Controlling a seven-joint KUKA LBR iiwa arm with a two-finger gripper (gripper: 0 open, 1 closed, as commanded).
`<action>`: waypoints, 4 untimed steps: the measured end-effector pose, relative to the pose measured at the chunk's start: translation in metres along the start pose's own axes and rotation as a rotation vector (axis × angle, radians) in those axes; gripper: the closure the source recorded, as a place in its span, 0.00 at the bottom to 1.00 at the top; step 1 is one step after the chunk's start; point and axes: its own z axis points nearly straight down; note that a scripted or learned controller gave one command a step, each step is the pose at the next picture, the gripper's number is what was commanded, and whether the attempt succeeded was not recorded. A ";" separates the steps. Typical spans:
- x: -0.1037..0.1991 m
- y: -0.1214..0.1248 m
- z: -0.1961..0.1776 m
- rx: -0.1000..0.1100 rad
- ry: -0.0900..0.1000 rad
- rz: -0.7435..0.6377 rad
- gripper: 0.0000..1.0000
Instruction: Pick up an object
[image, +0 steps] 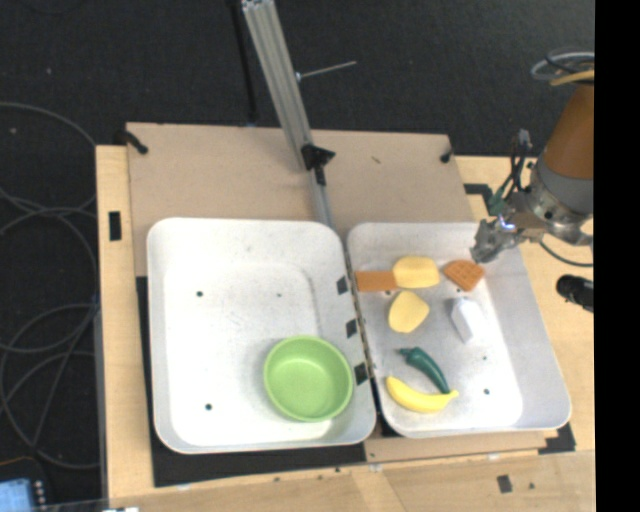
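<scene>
The arm (565, 165) is reaching in from the right, its orange band sitting above a grey wrist, and the gripper (490, 243) is hanging over the upper right part of the right bin (535, 330). How the gripper is set, wide or narrow, cannot be told from this view, and nothing is showing between its tips. Just below and left of it, a small orange waffle (463, 274) is lying on the bin floor, near the gripper but not visibly touched by it. To the left of the waffle, a pale yellow bun (416, 272) is sitting beside an orange block (374, 281), which is resting against the bin's left wall. Below the bun, a second yellow piece (407, 313) is lying close to it. A small white object (465, 319) is lying below the waffle. Further toward the front, a green pepper (426, 367) is lying slantwise, and a banana (420, 397) is curving just beneath it, the two nearly touching. In the left bin (200, 270), a green bowl (308, 377) is standing upright near the front right corner. A metal pole (285, 95) is slanting down toward the gap between the bins.
</scene>
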 end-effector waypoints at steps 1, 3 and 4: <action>-0.001 0.002 -0.055 -0.003 0.000 -0.002 1.00; 0.107 0.011 -0.044 0.003 0.002 -0.005 1.00; 0.154 0.015 -0.030 0.006 0.001 -0.003 1.00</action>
